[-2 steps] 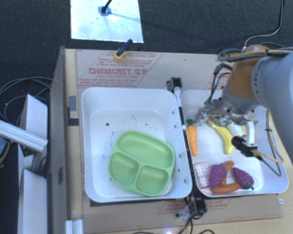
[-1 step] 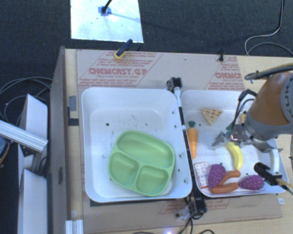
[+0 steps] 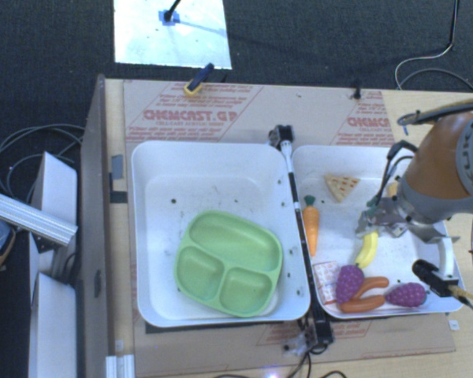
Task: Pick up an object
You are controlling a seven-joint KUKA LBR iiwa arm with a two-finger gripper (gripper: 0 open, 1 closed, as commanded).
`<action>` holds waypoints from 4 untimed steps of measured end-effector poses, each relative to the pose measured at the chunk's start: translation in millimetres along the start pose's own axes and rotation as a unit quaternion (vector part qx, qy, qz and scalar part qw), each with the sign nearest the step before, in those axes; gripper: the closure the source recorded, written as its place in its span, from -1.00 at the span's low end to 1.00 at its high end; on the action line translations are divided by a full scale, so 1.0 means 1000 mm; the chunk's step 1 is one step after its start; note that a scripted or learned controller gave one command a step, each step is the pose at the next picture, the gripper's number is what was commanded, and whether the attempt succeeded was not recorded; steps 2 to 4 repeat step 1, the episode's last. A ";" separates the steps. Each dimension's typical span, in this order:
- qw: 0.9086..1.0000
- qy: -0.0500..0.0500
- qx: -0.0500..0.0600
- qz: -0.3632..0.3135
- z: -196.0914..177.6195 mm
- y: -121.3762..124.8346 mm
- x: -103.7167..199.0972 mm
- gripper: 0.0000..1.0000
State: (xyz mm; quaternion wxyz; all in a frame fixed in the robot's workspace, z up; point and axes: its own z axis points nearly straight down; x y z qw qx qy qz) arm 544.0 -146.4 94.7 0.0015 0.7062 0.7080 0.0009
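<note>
**Tool low over the banana in the right bin**

The arm (image 3: pixel 449 164) comes in from the right of the frame, grey with an orange section, and its tool (image 3: pixel 376 225) sits low in the right bin (image 3: pixel 378 157), right at the upper end of a yellow banana (image 3: pixel 367 250). Whether the tool is apart or together cannot be told from this angle — the wrist hides the tips, and nothing is seen clamped between them.

The banana lies in the middle of the right bin with its long axis running from upper right to lower left, the lower tip pointing toward a purple grape bunch (image 3: pixel 348 282). Beside those grapes lie two orange-red sausages (image 3: pixel 364 296) and, further right, a second purple grape bunch (image 3: pixel 407 294). A carrot (image 3: pixel 310 227) rests along the bin's left wall, its long axis nearly vertical in the frame, green top upward. A tan wedge-shaped piece (image 3: pixel 341 186) lies in the upper part of the bin.

The left bin (image 3: pixel 213 164) holds a green divided plate (image 3: pixel 229 262) in its lower half.

The brown sheet on the worktop (image 3: pixel 221 109) carries red print reading "CHEMCAST GP" — repeated, partly hidden, at the upper right. A small red-printed label (image 3: pixel 325 274) lies in the right bin's lower left; its text is too small to read.
</note>
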 end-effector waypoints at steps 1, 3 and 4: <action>1.000 0.001 0.000 -0.001 -0.090 -0.056 0.083 1.00; 1.000 0.001 0.000 -0.001 -0.090 -0.056 0.083 1.00; 1.000 0.001 0.000 -0.001 -0.090 -0.056 0.083 1.00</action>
